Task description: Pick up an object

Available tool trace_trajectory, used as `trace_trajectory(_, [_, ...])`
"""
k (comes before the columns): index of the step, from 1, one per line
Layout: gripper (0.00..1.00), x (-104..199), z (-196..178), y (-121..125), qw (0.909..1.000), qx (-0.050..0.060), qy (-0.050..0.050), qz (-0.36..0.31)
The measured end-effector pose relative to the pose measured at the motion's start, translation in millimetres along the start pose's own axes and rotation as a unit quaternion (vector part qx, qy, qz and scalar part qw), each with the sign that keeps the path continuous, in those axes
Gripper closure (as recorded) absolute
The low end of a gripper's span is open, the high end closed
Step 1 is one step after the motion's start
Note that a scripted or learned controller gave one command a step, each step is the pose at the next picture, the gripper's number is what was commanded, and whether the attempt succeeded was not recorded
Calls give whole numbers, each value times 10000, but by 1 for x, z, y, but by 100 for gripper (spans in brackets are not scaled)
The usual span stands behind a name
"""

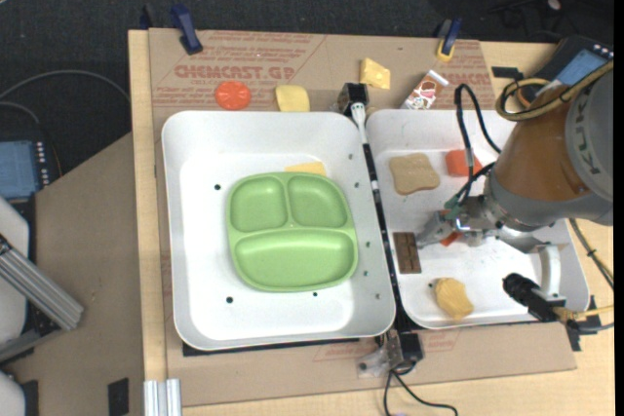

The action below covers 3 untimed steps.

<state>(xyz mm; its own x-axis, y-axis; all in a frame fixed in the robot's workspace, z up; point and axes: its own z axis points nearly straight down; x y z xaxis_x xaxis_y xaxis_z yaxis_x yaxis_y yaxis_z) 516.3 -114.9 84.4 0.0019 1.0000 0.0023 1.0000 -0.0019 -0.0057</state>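
Right bin [575,292]: toast slice [414,173] above-left of the gripper [441,231], yellow lump [451,297] below it, orange block [457,163] above, brown bar [407,253] just left. Something red at the tips, half hidden by the wrist. Finger spread unreadable; grasp unclear. Green tray [291,232] well left.

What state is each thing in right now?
Gripper: low in the right bin, fingers unclear.
Green tray: upright in the left bin, compartments bare.
Toast: flat in the right bin.
Yellow piece: lying in the right bin, untouched.
Orange block: resting in the right bin.
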Motion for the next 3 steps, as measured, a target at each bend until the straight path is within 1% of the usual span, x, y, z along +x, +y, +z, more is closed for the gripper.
trace_trajectory(1, [0, -2, 0, 28, 10000, -48, -20, -13])
trace_trajectory(2, [100, -2, -10, 27, 10000, -49, -22, -5])
trace_trajectory(3, [0, -2, -10, 27, 10000, -47, -21, -3])
